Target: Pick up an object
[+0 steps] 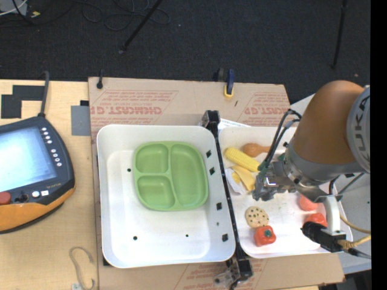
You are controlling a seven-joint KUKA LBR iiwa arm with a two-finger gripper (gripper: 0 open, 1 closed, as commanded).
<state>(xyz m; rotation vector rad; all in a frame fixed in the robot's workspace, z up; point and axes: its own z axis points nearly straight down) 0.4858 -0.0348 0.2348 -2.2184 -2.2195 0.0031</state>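
My gripper (pixel 260 191) hangs low in the right bin (pixel 284 251), under the grey wrist and orange band. It is right beside the pale yellow fries (pixel 242 177), just below a yellow corn cob (pixel 241 158). A round cookie with dark chips (pixel 256 215) lies a little below the gripper, and a red tomato-like piece with a green top (pixel 264 235) sits under the cookie. A brown piece (pixel 254 149) lies by the corn's far end. An orange-red piece (pixel 309 203) peeks out from under the arm on the right.
The left bin (pixel 115 222) holds a green divided plate (pixel 170 176) near its middle. A black divider (pixel 219 186) runs between the two bins. A pendant with a screen (pixel 30 168) rests on the bench at far left.
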